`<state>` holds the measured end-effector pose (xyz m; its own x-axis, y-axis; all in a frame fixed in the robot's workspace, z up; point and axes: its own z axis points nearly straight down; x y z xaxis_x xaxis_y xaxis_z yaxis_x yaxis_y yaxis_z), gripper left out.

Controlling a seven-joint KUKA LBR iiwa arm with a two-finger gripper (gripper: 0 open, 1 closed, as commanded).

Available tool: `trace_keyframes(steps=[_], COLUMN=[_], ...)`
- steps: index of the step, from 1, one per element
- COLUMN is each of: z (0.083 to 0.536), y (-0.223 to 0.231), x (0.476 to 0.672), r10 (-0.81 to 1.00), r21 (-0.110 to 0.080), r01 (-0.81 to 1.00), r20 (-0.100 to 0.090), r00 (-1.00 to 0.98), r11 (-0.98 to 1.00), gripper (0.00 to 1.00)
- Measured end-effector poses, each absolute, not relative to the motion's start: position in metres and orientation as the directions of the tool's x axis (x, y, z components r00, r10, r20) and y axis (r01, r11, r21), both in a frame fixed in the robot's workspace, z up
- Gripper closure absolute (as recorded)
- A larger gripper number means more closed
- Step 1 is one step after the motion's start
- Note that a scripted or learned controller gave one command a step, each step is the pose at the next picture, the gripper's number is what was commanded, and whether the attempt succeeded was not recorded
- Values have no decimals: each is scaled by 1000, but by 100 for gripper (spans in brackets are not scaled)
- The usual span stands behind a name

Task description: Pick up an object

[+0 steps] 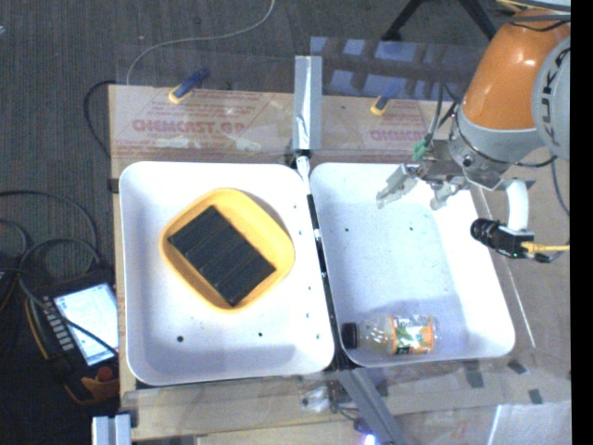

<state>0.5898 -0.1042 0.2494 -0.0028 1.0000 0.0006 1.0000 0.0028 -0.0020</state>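
Claw (415,186): two grey fingers spread apart, nothing between them, over the far end of the right-hand shallow white bin (445,258).

Clear plastic bottle with orange label and dark cap (389,334): lying on its side, well below the claw, at that bin's near edge.

Yellow dish holding a black ribbed slab (227,247): well left of the claw, in the left-hand shallow white bin (148,323).

A dish (229,248) is being held in the left bin (148,341). A bottle (398,335) is lying at the right bin's (389,258) near edge, well apart from the pincer (419,189).
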Motion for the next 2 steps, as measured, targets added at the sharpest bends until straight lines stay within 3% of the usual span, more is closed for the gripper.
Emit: trace_keyframes(steps=[1,2], z=[217,180], y=[-119,-133], x=[514,484], r10=[983,945], r21=[-2,0], r01=[983,945], r20=[2,1], r00=[-182,-327], r11=[182,327], gripper=[0,0])
